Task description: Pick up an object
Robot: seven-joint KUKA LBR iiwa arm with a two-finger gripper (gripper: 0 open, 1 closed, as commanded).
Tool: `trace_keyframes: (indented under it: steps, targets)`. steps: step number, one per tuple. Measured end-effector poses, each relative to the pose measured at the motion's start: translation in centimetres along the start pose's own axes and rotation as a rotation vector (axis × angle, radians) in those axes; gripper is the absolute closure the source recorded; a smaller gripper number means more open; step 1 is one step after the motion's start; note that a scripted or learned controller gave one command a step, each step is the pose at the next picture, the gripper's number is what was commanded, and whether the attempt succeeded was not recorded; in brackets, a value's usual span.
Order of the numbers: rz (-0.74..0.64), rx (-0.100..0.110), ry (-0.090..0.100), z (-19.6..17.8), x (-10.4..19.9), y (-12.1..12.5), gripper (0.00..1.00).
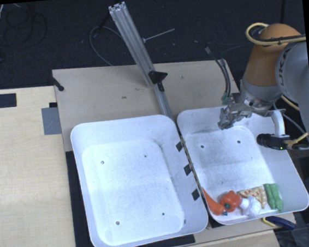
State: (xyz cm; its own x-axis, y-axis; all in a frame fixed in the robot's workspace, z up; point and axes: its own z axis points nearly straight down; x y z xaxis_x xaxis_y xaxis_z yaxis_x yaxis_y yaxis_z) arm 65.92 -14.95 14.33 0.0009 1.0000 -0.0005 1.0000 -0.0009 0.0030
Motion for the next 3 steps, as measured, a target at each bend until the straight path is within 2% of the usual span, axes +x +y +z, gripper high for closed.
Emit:
trace_keyframes:
  steps: [1,2,3]
  targets:
    - [0.0,-0.001,0.0,-5.3,-0.1,0.1,1.0]
    - [-0.004,0.003,0.002,-4.8,4.8,-1.2,1.0]
    - [-0.004,0.002,0.001,-6.6,9.7,-2.3,1.0]
